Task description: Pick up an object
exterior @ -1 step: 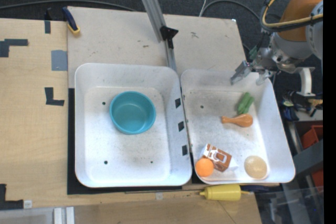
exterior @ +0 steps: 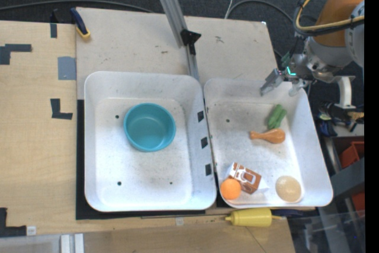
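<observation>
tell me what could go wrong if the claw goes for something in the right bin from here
1. The claw hangs over the right white bin's far rim, so a straight descent may strike it.
2. The small green vegetable touches the orange-brown drumstick toy; grabbing one may shove the other.
3. The orange ball sits against the brown-and-white box in the near corner, leaving little finger room.

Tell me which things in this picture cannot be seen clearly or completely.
- Arm, camera view: cut off by the right edge past its orange band.
- Tool: blurred, so its finger state is unclear.
- Small carton in the right bin: its print is too small to read, and the orange ball hides one corner.
</observation>
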`<state>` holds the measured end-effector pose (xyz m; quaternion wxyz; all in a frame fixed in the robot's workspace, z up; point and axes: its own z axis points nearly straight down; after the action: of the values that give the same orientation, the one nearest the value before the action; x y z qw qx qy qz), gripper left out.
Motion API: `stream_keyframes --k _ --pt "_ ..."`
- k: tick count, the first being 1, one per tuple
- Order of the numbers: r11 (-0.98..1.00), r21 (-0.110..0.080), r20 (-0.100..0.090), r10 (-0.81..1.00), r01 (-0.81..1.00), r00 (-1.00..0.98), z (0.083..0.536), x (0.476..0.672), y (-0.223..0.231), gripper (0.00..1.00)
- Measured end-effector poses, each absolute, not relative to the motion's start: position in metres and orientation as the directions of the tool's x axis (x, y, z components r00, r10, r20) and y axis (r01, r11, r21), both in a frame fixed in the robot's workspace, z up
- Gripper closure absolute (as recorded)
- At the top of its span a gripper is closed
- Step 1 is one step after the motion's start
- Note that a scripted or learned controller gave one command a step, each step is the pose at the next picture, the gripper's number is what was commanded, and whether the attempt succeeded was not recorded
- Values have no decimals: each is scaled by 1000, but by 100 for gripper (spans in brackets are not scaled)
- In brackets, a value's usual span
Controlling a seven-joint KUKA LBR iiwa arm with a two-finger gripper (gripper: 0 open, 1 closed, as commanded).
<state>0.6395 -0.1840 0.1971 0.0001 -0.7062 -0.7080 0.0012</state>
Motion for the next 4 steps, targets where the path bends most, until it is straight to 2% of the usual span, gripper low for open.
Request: stream_keyframes --k 1,2,3,4 --pt "3 -5 -1 1000 1000 -3 153 639 -180 0" --pt "2 -7 0 1000 1000 -2 89 640 -184 0" --pt "2 -2 -2 1000 1000 -2 89 640 -183 0" --pt "4 -2 -3 1000 1000 -4 99 640 -183 100"
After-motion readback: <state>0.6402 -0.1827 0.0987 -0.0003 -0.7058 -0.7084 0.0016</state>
